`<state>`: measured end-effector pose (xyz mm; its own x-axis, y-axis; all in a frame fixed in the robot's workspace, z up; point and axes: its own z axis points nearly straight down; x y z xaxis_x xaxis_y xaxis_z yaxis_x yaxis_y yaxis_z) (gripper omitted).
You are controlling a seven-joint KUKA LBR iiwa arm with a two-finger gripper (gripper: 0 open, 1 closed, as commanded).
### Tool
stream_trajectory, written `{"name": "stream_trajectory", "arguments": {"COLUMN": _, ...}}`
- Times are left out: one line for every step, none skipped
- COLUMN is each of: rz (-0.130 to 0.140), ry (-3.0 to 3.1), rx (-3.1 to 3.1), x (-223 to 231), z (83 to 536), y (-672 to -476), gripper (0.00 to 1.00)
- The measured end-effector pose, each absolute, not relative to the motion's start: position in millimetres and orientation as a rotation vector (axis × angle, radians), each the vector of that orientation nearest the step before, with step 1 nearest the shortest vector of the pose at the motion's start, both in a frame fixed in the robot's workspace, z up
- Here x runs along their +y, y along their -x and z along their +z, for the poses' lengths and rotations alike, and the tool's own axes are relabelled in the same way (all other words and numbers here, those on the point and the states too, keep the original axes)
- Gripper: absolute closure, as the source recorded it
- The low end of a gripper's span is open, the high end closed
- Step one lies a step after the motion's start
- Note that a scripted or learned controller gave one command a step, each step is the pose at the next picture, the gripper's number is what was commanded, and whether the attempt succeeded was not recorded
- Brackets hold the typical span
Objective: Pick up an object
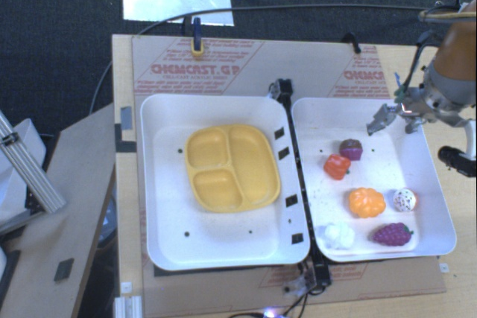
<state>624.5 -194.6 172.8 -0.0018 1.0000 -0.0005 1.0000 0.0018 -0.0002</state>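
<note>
Several toy foods lie in the right bin (428,160): a dark purple piece (351,150), a red pepper (337,166), an orange pumpkin (367,202), a white speckled ball (404,199), purple grapes (393,234) and a white lump (339,236). My gripper (393,123) hangs over the bin's far part, up and to the right of the purple piece. It is open, and there is nothing between its fingers.
The left bin (160,160) holds a yellow divided plate (231,167). A black divider with clips (292,167) runs between the bins. Cables (298,9) cross the dark floor behind the bench, and a grey rail (30,167) stands at the left.
</note>
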Motion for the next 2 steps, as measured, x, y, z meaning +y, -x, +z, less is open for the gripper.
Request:
{"name": "stream_trajectory", "arguments": {"rz": 0.005, "ry": -2.217, "rx": 2.217, "x": -189, "z": 122, "y": -618.9, "gripper": 0.0}}
{"name": "stream_trajectory", "arguments": {"rz": 0.002, "ry": -2.217, "rx": 2.221, "x": -189, "z": 85, "y": -620.3, "gripper": 0.0}}
